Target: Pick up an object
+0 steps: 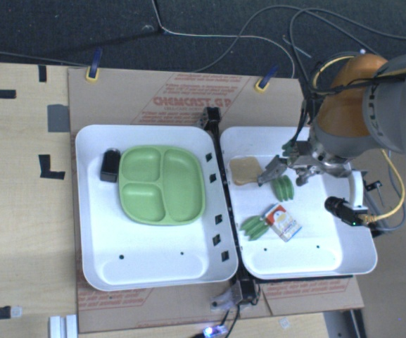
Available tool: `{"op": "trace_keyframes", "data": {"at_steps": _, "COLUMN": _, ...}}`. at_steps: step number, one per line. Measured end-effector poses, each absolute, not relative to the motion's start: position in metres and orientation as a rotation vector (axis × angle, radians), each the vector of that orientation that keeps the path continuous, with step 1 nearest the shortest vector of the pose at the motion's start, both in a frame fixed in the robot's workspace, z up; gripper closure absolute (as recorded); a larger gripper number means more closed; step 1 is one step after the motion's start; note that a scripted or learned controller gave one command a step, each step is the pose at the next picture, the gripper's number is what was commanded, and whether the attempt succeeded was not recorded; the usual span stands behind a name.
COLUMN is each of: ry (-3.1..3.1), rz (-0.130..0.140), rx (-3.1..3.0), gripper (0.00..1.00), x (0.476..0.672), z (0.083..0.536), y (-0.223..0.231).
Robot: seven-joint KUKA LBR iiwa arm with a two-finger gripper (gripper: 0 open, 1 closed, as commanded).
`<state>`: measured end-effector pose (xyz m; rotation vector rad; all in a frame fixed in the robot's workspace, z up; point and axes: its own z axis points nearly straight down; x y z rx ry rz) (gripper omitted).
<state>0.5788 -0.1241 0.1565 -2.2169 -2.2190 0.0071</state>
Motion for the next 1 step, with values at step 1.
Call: {"op": "trace_keyframes", "data": {"at_steps": 1, "ry": -2.226, "rz": 0.002, "rx": -2.222, "gripper": 0.00, "x": 0.5785, "z": 0.0952, "y": -0.1246}}
